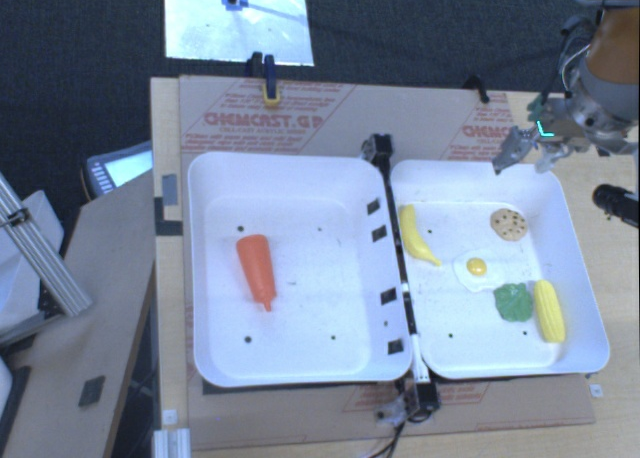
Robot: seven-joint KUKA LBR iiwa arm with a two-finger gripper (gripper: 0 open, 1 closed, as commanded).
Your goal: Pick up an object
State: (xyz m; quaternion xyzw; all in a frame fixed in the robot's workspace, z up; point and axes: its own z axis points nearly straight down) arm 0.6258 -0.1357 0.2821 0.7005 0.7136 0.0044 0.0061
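Note:
The right bin (pixel 575 236) holds a yellow banana (pixel 417 236), a round cookie (pixel 508 223), a fried egg (pixel 478 270), a green leafy piece (pixel 514 302) and a yellow corn cob (pixel 549 310). An orange carrot (pixel 256 268) lies alone in the left bin (pixel 205 246). My gripper (pixel 527 150) hangs over the back edge of the right bin, above and behind the cookie, its two fingers spread open with nothing between them.
A black divider with clips (pixel 392 246) runs between the bins. A clamp (pixel 267 78) sits at the back of the board, and a shiny metal sheet (pixel 238 6) lies behind it. A metal frame (pixel 35 246) stands at the left.

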